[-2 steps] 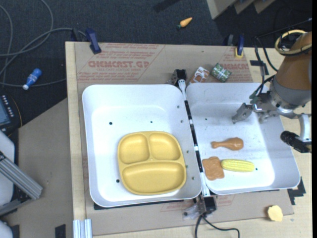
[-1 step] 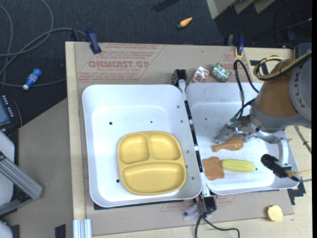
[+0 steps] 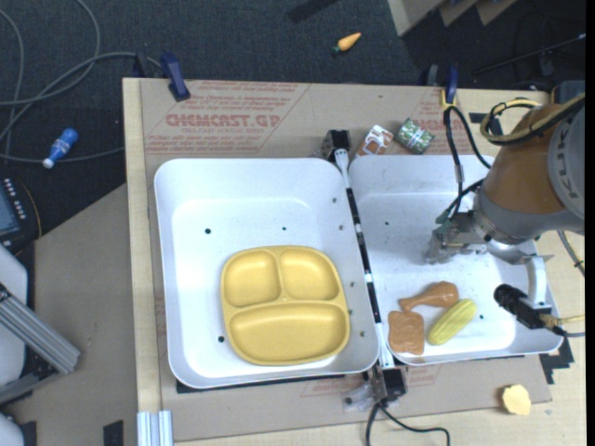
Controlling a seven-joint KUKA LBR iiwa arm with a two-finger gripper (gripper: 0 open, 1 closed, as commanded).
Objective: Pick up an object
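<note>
Camera view: gripper (image 3: 453,238) low in right bin (image 3: 400,193), above the toys; can't tell its state from this angle; drumstick (image 3: 429,296), corn (image 3: 452,321) and brown slab (image 3: 406,332) clustered at bin's front; all look light, rigid, slick plastic; I'd pinch corn across its middle; drumstick's thin end may slip.

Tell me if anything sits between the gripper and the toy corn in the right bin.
Nothing visible does. The gripper hangs over bare bin floor, and the corn lies nearer the camera, with a chicken drumstick just beside that path, left of the corn.
</note>
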